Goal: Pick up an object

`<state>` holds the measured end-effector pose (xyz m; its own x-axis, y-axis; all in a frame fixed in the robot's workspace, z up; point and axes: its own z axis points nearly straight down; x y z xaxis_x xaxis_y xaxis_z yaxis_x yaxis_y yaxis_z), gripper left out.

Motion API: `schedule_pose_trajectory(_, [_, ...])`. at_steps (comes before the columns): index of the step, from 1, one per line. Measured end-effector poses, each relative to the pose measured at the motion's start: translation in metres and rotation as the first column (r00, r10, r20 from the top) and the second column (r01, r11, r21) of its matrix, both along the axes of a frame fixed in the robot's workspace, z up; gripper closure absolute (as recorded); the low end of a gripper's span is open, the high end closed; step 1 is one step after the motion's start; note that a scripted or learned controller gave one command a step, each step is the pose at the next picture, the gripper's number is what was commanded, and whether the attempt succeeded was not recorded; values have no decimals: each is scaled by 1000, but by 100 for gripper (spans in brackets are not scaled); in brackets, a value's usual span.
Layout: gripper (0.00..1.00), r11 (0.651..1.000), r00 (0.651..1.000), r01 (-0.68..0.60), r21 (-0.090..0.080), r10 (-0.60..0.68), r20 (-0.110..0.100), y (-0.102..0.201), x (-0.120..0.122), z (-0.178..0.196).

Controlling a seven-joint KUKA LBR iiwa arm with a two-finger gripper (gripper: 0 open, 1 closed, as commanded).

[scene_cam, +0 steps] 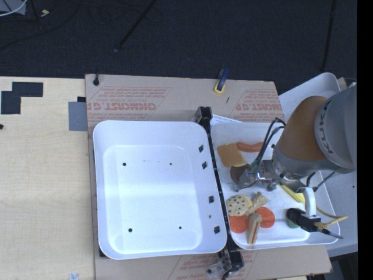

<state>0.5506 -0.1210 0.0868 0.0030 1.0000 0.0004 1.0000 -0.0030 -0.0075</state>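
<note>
Camera view: the gripper (246, 178) hangs low over the right bin (278, 233); open or closed, I cannot tell. The round cookie (236, 205) lies just below it in the frame, slightly left.

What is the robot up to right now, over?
The tool low in right-hand bin, beside tan slice. No object seen held. Toy food crowded close: cracker, orange sausage. Over.

The bins (151, 197) are white, the cracker (236, 205) speckled tan, the disc (267, 217) red.
</note>
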Motion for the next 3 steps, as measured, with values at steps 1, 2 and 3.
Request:
schedule_pose_trajectory(1, [0, 1000, 1000, -4, -1, 4, 11, -8, 76, 1])
schedule_pose_trajectory(2, [0, 1000, 1000, 3, 0, -3, 0, -51, -12, 0])
schedule_pose_trajectory(3, [0, 1000, 1000, -9, 1, 9, 11, -3, 65, 1])
